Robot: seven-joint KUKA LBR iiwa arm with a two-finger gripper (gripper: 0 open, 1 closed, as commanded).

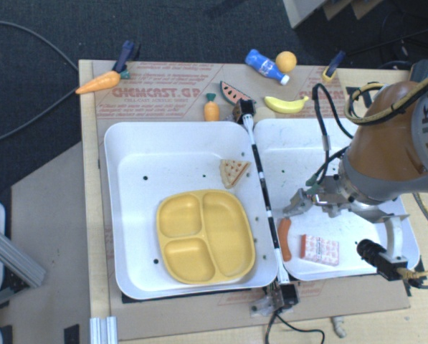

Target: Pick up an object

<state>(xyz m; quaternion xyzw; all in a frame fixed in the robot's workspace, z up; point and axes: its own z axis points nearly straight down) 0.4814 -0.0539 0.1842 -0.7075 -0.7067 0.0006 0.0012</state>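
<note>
The arm's gripper [303, 201] hangs low over the right bin [407, 246], near its left wall; the step in hand appears to be the approach before a grasp. Whether the jaws are open or closed cannot be told. Nothing is seen between them. The nearest candidates lie just below the gripper on the bin floor: a red sausage [284, 238] along the left wall and a small packet [320, 249] beside it. The next move would call for lowering squarely over one of them.
</note>
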